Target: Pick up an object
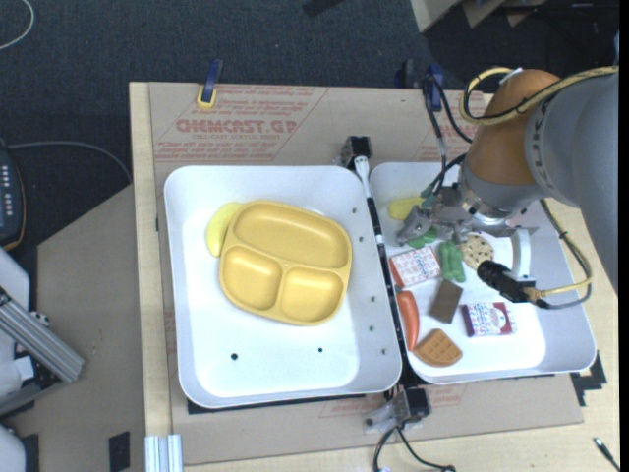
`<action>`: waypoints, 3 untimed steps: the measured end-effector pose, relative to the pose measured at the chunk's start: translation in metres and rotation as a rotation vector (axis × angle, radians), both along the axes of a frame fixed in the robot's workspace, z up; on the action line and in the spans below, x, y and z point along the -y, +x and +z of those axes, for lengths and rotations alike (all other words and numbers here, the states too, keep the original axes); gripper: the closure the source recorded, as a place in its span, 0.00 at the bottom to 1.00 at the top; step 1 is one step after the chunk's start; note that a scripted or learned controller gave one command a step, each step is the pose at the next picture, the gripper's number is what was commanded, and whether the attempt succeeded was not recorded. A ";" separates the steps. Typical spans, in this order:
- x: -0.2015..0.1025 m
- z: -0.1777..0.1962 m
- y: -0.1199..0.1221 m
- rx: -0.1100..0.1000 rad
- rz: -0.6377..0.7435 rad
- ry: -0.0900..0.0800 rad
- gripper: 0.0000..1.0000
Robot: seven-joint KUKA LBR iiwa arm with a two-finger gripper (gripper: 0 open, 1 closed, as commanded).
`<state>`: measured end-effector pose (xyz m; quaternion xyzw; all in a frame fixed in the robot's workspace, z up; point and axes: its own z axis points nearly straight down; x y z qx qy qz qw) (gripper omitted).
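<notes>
Because the tool (435,220), whose opening I cannot tell, hangs low in the right bin (565,352), the green piece (451,261) lies just below it.

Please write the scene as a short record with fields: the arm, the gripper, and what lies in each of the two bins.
arm: grey with orange band, reaching in from the right over the right bin
gripper: low over the upper left part of the right bin, among small items
left bin: yellow divided tray, upside unclear, with a yellow piece under its left edge
right bin contents: orange carrot, waffle-like piece, brown block, red and white packet, printed card, green piece
held object: cannot tell
</notes>
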<state>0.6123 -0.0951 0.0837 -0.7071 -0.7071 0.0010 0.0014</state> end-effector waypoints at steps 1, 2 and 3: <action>0.000 0.012 0.001 0.004 -0.001 -0.001 1.00; 0.000 0.055 0.003 0.009 0.000 -0.002 1.00; 0.009 0.111 -0.002 0.011 -0.001 -0.003 1.00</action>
